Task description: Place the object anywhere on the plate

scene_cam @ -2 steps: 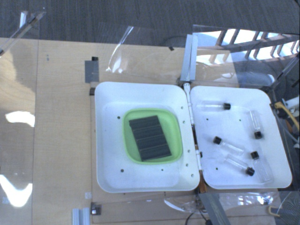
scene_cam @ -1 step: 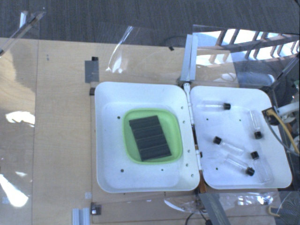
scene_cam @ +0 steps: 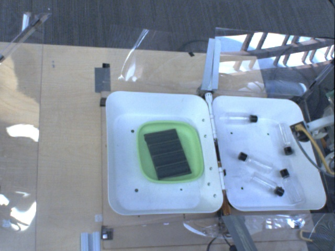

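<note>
A dark ridged block [scene_cam: 167,153] is seen on the green plate [scene_cam: 196,151], left bin; the hand's state cannot be told.

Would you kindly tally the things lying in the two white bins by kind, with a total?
Clear tubes with black caps: 5
Green plate: 1
Dark ridged block on the plate: 1
Total: 7
</note>
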`<action>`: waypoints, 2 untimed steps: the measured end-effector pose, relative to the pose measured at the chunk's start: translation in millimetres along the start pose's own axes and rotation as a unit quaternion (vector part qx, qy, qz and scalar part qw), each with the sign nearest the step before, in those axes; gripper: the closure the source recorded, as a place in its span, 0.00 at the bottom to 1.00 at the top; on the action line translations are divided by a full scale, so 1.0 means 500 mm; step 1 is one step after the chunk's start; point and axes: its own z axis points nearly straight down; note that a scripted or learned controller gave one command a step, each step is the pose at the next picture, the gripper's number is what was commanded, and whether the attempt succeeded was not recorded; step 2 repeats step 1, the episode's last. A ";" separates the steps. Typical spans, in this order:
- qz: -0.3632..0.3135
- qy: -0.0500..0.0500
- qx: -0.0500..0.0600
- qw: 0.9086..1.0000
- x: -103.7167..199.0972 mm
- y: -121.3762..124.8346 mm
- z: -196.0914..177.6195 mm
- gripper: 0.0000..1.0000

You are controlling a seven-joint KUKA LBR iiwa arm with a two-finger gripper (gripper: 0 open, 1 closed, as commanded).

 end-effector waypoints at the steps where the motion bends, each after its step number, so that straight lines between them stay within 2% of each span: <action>1: -0.001 0.000 0.000 1.000 0.000 0.000 0.019 0.00; 2: -0.001 0.000 0.000 1.000 0.000 0.000 0.019 0.00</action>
